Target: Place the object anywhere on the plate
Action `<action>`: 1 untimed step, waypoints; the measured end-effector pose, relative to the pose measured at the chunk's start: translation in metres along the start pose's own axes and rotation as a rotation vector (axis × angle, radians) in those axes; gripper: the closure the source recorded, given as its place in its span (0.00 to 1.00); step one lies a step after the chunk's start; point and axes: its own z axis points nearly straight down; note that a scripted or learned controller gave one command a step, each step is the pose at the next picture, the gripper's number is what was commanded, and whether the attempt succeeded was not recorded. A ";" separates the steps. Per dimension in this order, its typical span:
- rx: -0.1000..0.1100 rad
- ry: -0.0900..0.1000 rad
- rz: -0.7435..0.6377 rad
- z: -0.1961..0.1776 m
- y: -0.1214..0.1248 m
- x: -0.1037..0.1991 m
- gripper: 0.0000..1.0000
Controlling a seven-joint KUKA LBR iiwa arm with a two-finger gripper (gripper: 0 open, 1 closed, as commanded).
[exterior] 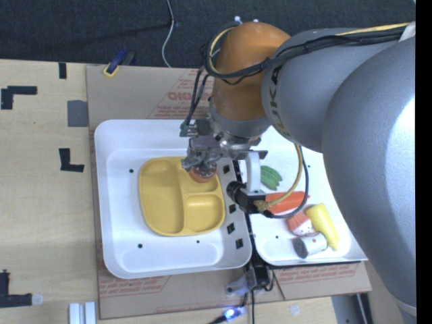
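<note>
A yellow divided plate (169, 201) lies in the left white bin (111, 181). My gripper (201, 164) hangs over the plate's upper right corner, below the orange wrist band. A small round brown-red object (200, 175) sits between the fingertips, just above the plate's rim, and the fingers are shut on it. The underside of the object is hidden, so I cannot tell whether it touches the plate.
The right bin (324, 256) holds a green item (271, 176), an orange carrot-like piece (283, 202), a yellow piece (324, 223), a white-and-red piece (301, 227) and a grey cylinder (309, 247). The arm covers most of the right side. Black cables hang beside the wrist.
</note>
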 end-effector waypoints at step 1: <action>-0.002 -0.002 0.004 -0.001 0.001 -0.003 0.00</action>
